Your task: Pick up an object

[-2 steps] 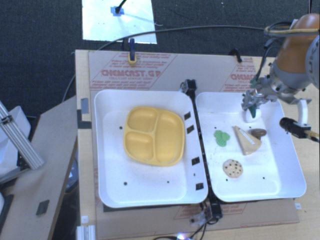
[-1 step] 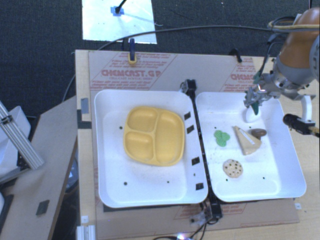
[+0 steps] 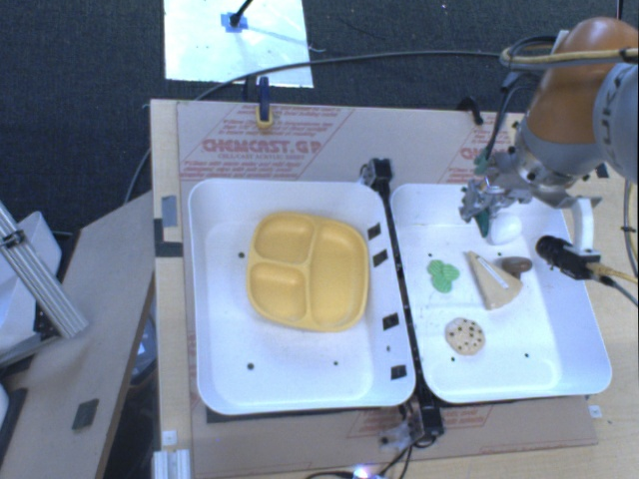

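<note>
The hand hangs over the far edge of the right bin, just beside a white egg-shaped piece; whether its grip is wide or narrow I cannot tell. To pick well, it should centre over one piece, come straight down, and close low around it, clear of the bin wall. That bin also holds a green leaf, a tan wedge, a brown bit and a cookie toward the near edge. The left bin holds a yellow divided plate.
</note>
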`<state>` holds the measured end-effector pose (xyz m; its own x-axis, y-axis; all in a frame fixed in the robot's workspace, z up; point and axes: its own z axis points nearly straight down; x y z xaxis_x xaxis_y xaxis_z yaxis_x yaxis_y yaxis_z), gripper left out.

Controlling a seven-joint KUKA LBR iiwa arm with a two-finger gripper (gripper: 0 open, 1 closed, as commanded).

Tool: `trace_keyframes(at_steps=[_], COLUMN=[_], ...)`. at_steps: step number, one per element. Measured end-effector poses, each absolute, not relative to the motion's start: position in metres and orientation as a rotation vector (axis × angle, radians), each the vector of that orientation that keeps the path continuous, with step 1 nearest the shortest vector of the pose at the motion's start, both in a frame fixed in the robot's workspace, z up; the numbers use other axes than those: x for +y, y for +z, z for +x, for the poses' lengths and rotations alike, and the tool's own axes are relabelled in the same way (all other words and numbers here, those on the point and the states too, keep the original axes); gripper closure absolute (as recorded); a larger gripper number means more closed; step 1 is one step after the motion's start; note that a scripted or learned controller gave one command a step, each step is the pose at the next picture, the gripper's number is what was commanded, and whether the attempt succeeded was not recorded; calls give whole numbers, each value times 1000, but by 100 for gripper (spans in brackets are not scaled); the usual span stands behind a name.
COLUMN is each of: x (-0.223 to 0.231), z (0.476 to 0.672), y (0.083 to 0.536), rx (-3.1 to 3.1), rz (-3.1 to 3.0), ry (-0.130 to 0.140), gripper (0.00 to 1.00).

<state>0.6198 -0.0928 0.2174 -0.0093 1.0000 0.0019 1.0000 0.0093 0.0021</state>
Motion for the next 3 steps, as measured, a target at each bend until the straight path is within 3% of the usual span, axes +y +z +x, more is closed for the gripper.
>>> trace_keyframes(at_steps=[2,3], x=[23,75], z=[583,577], y=[230,237], rx=[2234,2233], rz=[2212,2211], ry=[2,4], gripper=[100,100])
